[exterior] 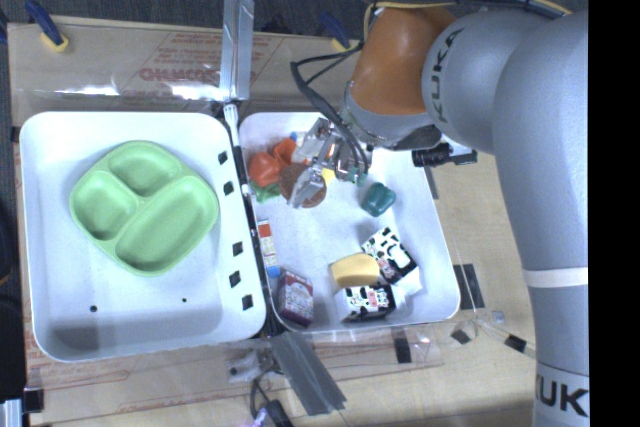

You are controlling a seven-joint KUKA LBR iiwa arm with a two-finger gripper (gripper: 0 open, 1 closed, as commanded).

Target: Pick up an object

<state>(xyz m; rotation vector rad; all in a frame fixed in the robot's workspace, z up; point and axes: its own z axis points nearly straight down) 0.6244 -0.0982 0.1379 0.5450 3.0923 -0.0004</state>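
Orange object (268, 167) lies in the right bin (430, 215), upper-left corner, against the divider wall. Arm (520, 105) reaches in from the right; gripper (318, 170) low over that corner, just beside the orange piece. Cannot tell if the gripper is clenched or released, nor that it grasps anything. Risks: crowding by the wall may deflect the approach; a brown item under the tool may be taken instead. Teal cup (378, 199) near, could be knocked. Yellow block (355, 269) well apart
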